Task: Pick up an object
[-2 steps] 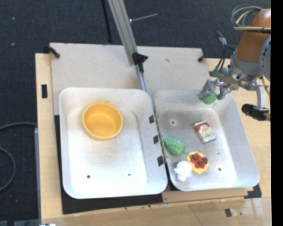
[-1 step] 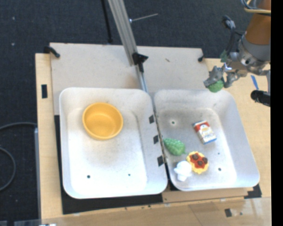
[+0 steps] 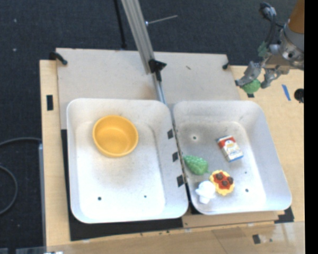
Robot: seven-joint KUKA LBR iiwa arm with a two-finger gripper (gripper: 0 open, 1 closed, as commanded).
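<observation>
Inside left bin [image 3: 85, 194]: yellow bowl [image 3: 115, 135]; right bin [image 3: 265, 142]: four small objects.

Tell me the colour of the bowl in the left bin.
The bowl is yellow, seen in the camera view.

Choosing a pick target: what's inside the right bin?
The right bin holds four things: a red-and-white carton, a green lump, a yellow-and-red toy and a white piece touching it. Whatever lies under them is covered.

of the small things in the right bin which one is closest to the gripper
The red and white carton, at the bin's upper right. The green toy, the yellow and red piece and the white piece all lie farther from the gripper.
</observation>
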